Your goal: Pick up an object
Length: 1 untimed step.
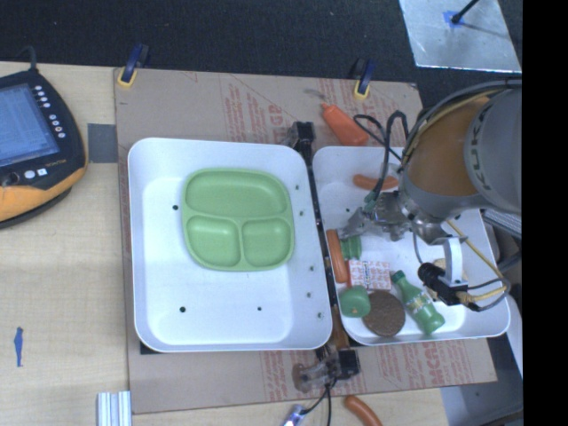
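My gripper (pixel 366 222) hangs low over the upper left part of the right bin (pixel 493 328), under the grey and orange arm (pixel 461 153). Just below it lie a white packet with red print (pixel 373 274) and a long orange stick (pixel 335 254) along the bin's left wall. Farther toward the front sit a small green cup (pixel 354 301), a brown disc (pixel 385 314) and a green bottle (pixel 418 303) on its side. A short orange piece (pixel 373 182) lies behind the gripper. I see nothing lifted by the gripper.
The left bin (pixel 160 256) holds a green divided plate (pixel 238 217). An orange carrot (pixel 343 124) lies on the cardboard behind the right bin, another orange item (pixel 364 409) in front. A control pendant (pixel 31 145) rests at the far left. Cables trail around the wrist.
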Each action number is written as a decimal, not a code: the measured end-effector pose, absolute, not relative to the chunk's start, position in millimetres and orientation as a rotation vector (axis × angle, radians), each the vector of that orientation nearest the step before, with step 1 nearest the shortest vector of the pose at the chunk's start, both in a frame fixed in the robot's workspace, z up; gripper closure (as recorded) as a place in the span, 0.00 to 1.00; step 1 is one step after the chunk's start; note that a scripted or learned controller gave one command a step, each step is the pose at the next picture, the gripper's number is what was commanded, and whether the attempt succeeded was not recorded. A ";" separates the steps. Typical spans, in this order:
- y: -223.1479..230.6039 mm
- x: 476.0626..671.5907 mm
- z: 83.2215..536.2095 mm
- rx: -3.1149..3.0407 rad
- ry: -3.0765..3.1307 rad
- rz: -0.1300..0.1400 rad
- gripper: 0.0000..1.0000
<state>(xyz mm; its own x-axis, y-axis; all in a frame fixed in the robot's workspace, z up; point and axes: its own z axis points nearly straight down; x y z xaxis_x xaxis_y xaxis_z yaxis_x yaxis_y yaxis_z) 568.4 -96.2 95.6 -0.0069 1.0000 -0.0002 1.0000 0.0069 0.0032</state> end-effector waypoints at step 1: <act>-120.7 637.8 92.3 2.218 2.227 -0.002 0.00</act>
<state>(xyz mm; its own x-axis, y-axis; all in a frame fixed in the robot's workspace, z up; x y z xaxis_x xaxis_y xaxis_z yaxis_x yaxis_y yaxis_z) 637.8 -120.7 92.3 -0.0039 1.0000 -0.0004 1.0000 0.0039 -0.0019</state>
